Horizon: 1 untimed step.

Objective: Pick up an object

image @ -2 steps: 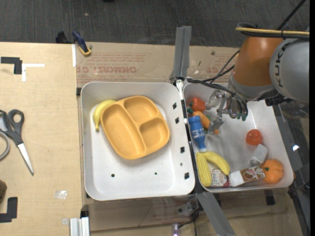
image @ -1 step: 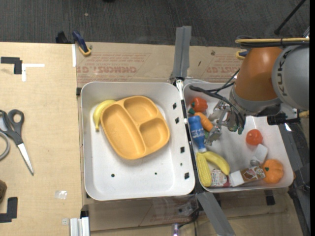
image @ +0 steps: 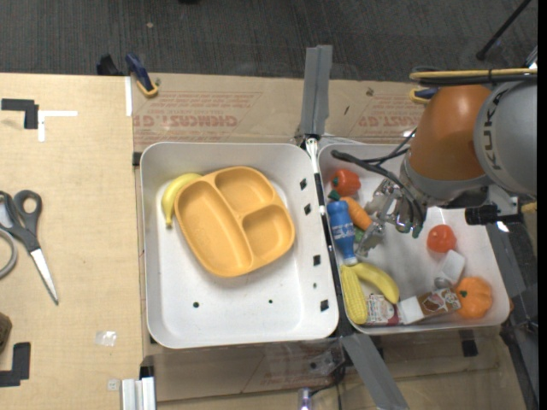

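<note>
My gripper (image: 376,233) hangs low inside the right bin (image: 496,229), at its left-middle part. It sits just right of a blue bottle (image: 342,227) and a small orange carrot (image: 360,215). A yellow banana (image: 381,280) and an ear of corn (image: 352,295) lie just below it. A red ball (image: 441,238) rests to its right, with a white block (image: 453,266) and an orange pumpkin (image: 475,296) further down. A red-orange pepper (image: 345,181) lies near the bin's top left. I see nothing held by the gripper.
The left bin (image: 171,306) holds a yellow divided plate (image: 235,219) with a banana (image: 175,195) at its left edge. Printed packets (image: 382,308) lie along the right bin's front wall. Scissors (image: 30,237) rest on the bench at far left.
</note>
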Each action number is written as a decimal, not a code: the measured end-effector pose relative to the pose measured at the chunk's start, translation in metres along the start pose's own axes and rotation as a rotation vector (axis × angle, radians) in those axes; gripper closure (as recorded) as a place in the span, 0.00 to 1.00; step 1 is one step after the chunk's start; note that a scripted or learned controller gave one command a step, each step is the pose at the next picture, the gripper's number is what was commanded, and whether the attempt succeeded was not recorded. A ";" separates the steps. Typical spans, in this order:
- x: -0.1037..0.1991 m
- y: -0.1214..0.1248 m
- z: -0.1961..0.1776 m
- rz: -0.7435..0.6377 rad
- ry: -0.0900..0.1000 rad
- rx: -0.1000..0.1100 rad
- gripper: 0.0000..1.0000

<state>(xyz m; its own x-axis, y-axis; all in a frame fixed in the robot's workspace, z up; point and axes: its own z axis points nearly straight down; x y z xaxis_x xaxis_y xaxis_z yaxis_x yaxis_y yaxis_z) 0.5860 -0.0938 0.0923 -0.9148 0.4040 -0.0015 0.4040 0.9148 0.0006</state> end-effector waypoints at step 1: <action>-0.001 -0.005 0.000 0.088 -0.001 0.000 0.00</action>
<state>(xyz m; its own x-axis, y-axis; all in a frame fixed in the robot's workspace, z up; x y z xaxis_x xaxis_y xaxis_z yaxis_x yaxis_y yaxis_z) 0.5854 -0.0985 0.0925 -0.8758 0.4826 -0.0028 0.4826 0.8758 0.0010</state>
